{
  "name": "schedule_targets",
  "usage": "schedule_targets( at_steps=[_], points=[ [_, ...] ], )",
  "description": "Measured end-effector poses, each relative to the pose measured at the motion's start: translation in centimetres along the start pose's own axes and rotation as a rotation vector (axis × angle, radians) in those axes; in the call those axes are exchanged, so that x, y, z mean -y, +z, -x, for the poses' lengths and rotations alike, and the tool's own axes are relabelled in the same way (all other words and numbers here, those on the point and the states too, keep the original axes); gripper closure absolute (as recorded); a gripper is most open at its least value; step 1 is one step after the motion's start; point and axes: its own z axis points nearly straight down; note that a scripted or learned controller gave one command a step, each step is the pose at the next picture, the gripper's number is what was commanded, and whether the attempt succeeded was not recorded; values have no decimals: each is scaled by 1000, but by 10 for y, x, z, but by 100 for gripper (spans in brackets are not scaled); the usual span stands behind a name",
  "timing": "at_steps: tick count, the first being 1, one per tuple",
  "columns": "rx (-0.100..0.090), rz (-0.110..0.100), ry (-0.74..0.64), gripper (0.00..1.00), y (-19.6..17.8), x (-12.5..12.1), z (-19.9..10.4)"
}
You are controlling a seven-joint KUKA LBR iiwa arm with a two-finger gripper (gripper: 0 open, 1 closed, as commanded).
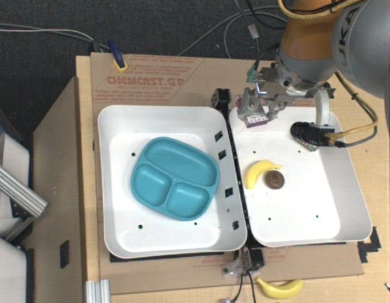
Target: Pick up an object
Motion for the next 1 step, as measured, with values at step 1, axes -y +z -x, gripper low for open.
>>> schedule_targets(
  at_steps=[1],
  points=[
    [0,3,-1,100,3,-2,-60]
  ],
)
